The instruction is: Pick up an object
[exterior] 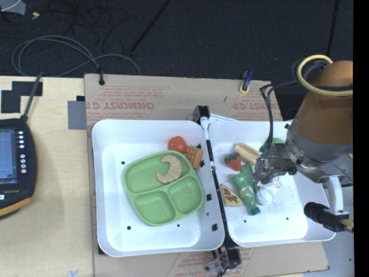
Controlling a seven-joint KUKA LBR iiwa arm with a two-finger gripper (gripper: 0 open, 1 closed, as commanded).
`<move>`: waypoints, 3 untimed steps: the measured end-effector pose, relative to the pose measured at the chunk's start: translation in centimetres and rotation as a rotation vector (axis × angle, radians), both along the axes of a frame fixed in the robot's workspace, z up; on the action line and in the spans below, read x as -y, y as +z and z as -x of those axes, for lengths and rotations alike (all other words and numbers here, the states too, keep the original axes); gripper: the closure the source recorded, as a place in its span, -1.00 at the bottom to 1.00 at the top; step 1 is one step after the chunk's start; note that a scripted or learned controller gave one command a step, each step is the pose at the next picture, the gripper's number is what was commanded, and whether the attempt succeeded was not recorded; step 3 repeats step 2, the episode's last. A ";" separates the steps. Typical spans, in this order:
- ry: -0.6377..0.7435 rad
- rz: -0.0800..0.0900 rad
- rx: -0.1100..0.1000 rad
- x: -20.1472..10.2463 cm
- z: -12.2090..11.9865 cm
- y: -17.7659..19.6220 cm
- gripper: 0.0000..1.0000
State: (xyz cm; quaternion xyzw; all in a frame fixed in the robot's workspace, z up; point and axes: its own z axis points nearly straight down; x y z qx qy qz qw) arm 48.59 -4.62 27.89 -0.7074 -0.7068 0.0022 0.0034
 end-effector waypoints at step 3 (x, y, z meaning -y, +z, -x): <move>0.009 0.000 0.010 -9.6 1.0 11.2 1.00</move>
